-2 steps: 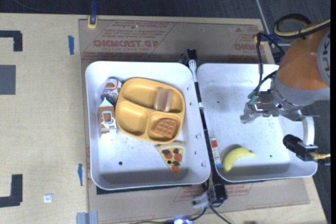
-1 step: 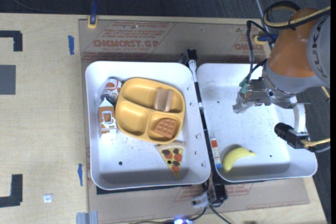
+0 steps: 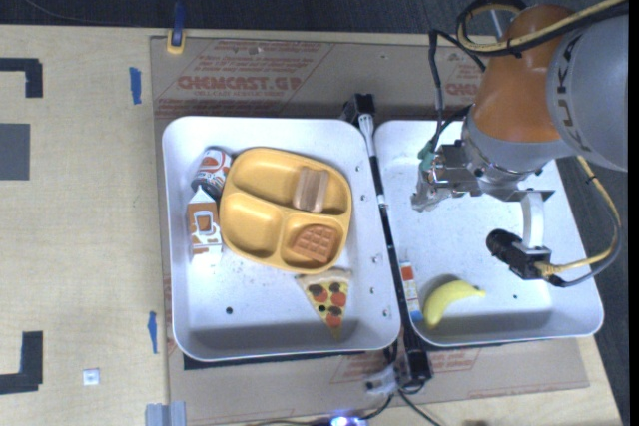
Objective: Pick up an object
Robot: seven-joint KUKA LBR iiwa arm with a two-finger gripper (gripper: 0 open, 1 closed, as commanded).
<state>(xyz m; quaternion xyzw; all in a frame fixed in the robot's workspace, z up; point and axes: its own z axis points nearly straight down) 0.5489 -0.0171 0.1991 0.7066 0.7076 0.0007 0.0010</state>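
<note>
You are looking at the yellow divided plate (image 3: 285, 210) sitting in the left bin (image 3: 180, 214). Right of it, in the right bin (image 3: 569, 214), the banana (image 3: 449, 300) is lying below the gripper (image 3: 431, 193), pointing up-right. I cannot tell the gripper's state.

Single grey KUKA iiwa arm (image 3: 599, 85) enters from the right edge of the camera view, its rounded link ending in a broad orange band (image 3: 519, 80) above the wrist. Wrist points down and toward the left. Black and yellow cables loop over the top of the orange band and trail along the arm. Metallic two-finger end effector (image 3: 431, 193) hangs below the wrist, over the upper left part of the right side. Finger spacing not resolvable from this angle.
</note>
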